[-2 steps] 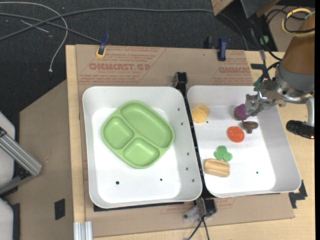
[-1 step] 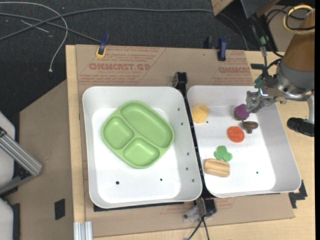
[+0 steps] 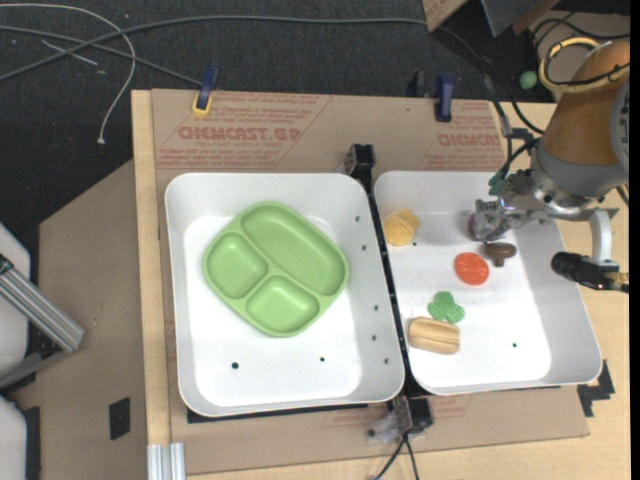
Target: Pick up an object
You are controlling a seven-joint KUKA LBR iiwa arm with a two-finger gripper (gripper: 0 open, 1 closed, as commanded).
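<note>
Gripper (image 3: pixel 490 230) low in right bin (image 3: pixel 560 358), near its far side. Whether it grips anything: cannot tell. Brown piece (image 3: pixel 500 252) lies just beside it, on the near side; its long axis runs roughly left-right. Tomato (image 3: pixel 472 268) sits just past that, nearer the camera. Judgement: brown piece is the closest candidate for a pick.

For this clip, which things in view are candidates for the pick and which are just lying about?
Belongs to the job, in the right bin:
gripper
brown piece, right by the gripper
red-orange round piece
yellow piece
green piece
tan bun-like piece

Lying about:
green divided plate in the left bin
blue clamps
loose cables
</note>
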